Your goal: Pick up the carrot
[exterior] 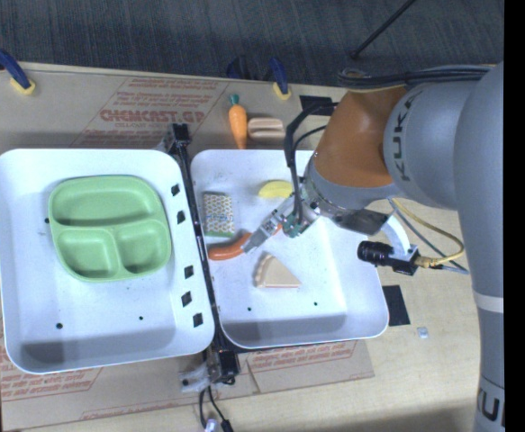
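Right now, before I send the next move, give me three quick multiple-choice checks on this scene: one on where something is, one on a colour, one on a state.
1. Where does the carrot lie?
A. in the left bin
B. on the bench beyond the right bin's far rim
C. on the green tray

2. What colour is the divided tray in the left bin?
A. green
B. red
C. blue

3. What is the gripper doing?
A. carrying the carrot
B. hanging low in the right bin near the sausage
C. resting on the tray

Answers:
1 B, it lies outside the bin beside a tan block.
2 A, it is pale green.
3 B, the carrot lies far off.
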Available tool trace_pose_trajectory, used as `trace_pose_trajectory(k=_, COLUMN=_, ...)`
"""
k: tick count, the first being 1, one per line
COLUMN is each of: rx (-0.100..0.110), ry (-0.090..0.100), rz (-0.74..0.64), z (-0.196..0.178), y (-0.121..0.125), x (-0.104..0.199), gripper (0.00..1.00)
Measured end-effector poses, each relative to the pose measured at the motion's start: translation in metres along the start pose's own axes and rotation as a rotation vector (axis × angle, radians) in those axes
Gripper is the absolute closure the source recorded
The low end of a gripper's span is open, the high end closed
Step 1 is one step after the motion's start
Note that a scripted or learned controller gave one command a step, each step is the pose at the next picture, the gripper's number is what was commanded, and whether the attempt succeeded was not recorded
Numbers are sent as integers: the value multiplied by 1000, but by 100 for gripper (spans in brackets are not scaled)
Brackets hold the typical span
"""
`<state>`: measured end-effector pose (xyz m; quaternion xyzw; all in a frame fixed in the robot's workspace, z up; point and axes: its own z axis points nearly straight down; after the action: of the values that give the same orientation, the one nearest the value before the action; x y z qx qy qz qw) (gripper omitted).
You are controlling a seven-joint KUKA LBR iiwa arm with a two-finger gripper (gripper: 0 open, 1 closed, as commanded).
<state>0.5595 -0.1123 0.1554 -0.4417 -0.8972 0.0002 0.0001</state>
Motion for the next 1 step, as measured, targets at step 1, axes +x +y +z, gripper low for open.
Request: trace_pose_trajectory(k=1, rx=1, ry=0, rz=148, z=50, y=-14, x=-57, gripper=0)
